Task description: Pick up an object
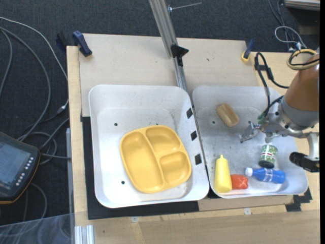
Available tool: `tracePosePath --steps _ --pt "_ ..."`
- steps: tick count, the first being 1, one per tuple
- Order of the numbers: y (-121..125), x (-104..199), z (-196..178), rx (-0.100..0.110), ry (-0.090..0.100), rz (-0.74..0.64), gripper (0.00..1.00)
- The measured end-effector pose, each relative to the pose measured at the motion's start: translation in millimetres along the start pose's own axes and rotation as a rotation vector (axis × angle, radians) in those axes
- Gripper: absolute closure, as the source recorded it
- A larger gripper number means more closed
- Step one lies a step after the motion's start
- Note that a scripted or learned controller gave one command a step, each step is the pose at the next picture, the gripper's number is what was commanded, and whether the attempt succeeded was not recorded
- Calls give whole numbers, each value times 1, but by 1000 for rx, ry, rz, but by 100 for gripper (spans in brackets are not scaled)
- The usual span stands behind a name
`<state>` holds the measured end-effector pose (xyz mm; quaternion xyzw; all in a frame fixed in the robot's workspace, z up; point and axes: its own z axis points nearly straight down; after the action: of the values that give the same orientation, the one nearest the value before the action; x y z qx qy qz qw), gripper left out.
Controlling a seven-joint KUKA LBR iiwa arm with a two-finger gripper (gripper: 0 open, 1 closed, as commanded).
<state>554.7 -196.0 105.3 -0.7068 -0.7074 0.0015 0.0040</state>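
In the camera view, your two-finger gripper (249, 132) hangs low over the right white bin (203, 116); its fingers look slightly parted and nothing sits between them. The nearest candidate is the tan, rounded bread-like piece (227, 114), lying just to its left. I judge it light and soft, so take it across its short width. The small green-labelled can (267, 155) would be stiffer and slicker. The arm's wrist hides the bin's right wall, and the fingertips are too small to read clearly.
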Motion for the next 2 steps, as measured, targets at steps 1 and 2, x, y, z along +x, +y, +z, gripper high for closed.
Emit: tracePosePath --steps 1,2 --pt "2 0 -15 -10 -2 0 100" --pt "-3 -6 -63 -13 -6 1 100"
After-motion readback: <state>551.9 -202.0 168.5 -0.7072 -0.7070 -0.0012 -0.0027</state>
